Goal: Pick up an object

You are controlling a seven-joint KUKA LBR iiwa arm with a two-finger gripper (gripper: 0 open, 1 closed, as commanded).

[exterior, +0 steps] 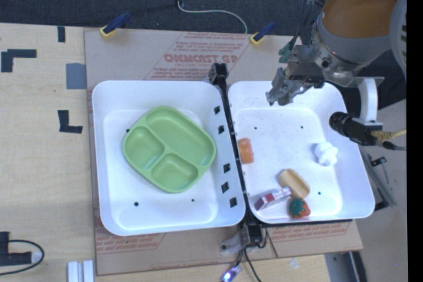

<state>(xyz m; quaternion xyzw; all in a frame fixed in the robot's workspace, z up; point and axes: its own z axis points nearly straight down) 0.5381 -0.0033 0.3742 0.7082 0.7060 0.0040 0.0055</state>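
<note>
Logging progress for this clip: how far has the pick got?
Nothing looks picked yet. The gripper hovers over the right bin's far edge. The orange piece, white lump, bread roll, tube and strawberry all lie in the bin. Descent, grasp and lift remain.

You see two shallow white bins side by side: left bin [106,162], right bin [344,109]. Green sectioned plastic plate [169,149] lies in left bin. In right bin: small orange block [246,150] near divider, white crumpled lump [326,154] at right, tan bread-roll toy [294,182] near front, red-and-white tube [271,197] beside it, red-and-green strawberry toy [299,208] at front edge.
</note>
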